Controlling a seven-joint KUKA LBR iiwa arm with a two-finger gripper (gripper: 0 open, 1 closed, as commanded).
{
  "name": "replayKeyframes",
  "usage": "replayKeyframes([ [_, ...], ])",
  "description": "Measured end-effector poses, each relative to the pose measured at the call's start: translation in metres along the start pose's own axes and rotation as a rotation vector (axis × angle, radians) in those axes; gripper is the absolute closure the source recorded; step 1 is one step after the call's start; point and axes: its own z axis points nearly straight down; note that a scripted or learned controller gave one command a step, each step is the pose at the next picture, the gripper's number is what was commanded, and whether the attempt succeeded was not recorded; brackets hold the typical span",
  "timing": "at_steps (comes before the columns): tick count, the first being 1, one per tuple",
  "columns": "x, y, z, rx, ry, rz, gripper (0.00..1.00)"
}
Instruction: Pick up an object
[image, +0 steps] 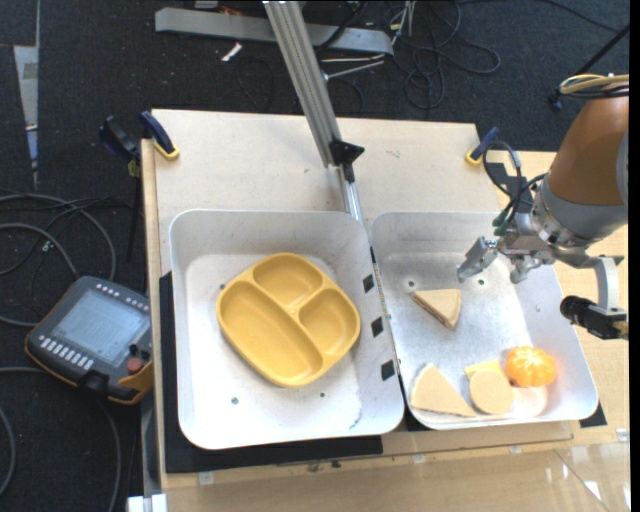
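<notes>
In the right bin (560, 300) lie a tan wedge-shaped piece (440, 305) near the middle, a larger tan wedge (438, 392) at the front, a round tan slice (492, 392) beside it, and an orange (529, 366) at the front right. My gripper (497, 256) hangs over the back of the right bin, up and to the right of the middle wedge. Its fingers (473, 262) stand spread apart with nothing between them.
The left bin (190, 250) holds a yellow divided plate (289, 317). A slanted metal pole (312, 85) rises from between the bins at the back. Blue and yellow clamps (158, 135) sit on the bench's back corners. A teach pendant (92, 338) lies on the floor at left.
</notes>
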Motion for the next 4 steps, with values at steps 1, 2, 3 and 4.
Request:
replayKeyframes([
  [1,0.0,0.0,0.0,0.0,0.0,0.001,0.0],
  [2,0.009,-0.005,0.058,0.005,0.001,0.002,0.0],
  [3,0.01,-0.004,0.11,-0.002,-0.001,0.002,0.0],
  [4,0.01,-0.004,0.098,-0.003,-0.001,0.002,1.0],
])
